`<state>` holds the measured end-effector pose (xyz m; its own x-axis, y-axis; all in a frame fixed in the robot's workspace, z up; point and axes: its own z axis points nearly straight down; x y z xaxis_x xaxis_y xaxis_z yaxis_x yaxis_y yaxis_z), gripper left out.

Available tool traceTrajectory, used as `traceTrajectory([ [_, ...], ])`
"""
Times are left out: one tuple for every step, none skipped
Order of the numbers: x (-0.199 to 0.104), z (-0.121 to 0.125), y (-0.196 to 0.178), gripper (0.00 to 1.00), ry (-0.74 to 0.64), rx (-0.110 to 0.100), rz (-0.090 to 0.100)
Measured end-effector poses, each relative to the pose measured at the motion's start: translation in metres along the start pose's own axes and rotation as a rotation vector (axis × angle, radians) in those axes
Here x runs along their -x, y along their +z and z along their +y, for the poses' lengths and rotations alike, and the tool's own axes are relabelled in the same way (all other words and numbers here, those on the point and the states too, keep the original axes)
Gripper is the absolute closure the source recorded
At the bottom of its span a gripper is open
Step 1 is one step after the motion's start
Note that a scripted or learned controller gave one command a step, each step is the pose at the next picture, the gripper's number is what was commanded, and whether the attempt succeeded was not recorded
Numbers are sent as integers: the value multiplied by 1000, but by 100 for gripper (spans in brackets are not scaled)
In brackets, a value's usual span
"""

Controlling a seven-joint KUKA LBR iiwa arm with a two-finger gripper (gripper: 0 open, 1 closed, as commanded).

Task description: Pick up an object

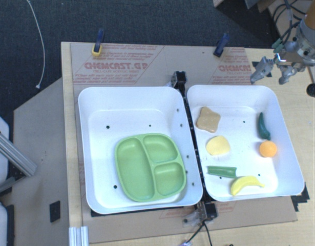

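The gripper (273, 72) hangs up at the top right, out past the far corner of the right bin (288, 118), over the brown board (147, 65) rather than over any object, and its jaws are spread apart with nothing between them. Down in that right bin, six pieces sit loose. A tan toast-shaped piece (208, 119) lies near the bin's far left corner, and just in front of it, close but apart, sits a pale yellow round piece (217, 145). Nearer the camera lies a green stick-like piece (222, 171), flat, and just beside it to the right a yellow banana (246, 184) curves along the front wall. Over on the right side, a dark green pepper-like piece (263, 126) stands along the wall, with an orange ball (268, 149) just below it, not quite touching as far as the view lets on. All of them are well apart from the gripper. The left bin (96, 111) holds a light green divided tray (149, 165), three compartments, lying flat toward the front. Two clamps pin the board at the back edge: a yellow-and-blue clamp (98, 42) on the left, a blue clamp (222, 45) further right. The pale surface (313, 106) shows at the right.
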<state>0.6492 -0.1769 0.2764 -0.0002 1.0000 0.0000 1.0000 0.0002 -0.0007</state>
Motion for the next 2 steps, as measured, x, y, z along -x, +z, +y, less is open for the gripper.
traceTrajectory([
  [2, -2, 62, 0, 1, -4, 1],
  [-2, -2, 126, 0, -1, -7, 2],
])
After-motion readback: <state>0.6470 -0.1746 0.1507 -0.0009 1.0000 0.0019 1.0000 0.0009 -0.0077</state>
